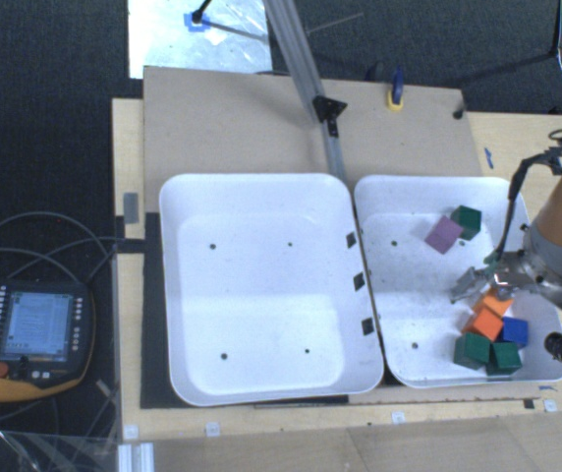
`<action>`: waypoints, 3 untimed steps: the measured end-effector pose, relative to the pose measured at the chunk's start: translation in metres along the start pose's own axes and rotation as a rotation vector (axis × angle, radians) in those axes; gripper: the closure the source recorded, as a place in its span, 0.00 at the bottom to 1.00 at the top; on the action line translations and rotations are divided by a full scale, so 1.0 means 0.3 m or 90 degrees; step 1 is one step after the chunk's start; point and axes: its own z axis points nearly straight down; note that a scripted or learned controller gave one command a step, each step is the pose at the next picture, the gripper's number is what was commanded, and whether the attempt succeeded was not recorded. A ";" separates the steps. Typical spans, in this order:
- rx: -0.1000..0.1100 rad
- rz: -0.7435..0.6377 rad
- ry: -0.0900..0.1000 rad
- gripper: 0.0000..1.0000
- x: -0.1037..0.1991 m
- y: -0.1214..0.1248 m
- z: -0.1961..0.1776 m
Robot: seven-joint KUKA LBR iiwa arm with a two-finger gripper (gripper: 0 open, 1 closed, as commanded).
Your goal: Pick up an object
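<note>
Worktop from above: two white bins, my arm reaching over the right bin.
I see my gripper spread wide and empty above the orange block, amid green and blue blocks at the bin's near right corner; crowding there could jam a finger or nudge blocks aside.
</note>
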 end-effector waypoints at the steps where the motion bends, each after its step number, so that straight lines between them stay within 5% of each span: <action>1: -0.013 -0.001 -0.006 0.00 -0.010 0.021 0.036; 2: -0.015 -0.001 -0.008 1.00 -0.013 0.024 0.005; 3: -0.003 -0.001 -0.001 1.00 -0.049 0.020 -0.183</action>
